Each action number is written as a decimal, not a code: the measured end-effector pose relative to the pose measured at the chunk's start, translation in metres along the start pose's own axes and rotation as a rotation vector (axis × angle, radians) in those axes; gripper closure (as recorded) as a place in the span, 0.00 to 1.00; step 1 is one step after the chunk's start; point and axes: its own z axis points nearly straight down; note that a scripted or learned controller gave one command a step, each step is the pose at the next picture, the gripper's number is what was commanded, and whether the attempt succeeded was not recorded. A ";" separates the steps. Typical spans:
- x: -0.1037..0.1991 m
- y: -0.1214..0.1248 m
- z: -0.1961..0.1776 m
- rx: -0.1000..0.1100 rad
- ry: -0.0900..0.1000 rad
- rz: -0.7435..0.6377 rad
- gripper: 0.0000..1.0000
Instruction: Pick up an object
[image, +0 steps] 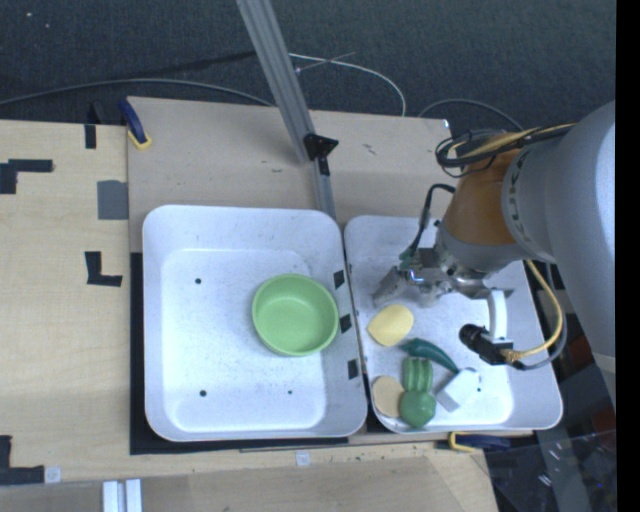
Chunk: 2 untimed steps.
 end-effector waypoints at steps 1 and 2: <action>0.000 0.000 0.010 -0.005 -0.001 -0.001 0.00; 0.001 0.000 0.000 -0.005 0.000 -0.002 1.00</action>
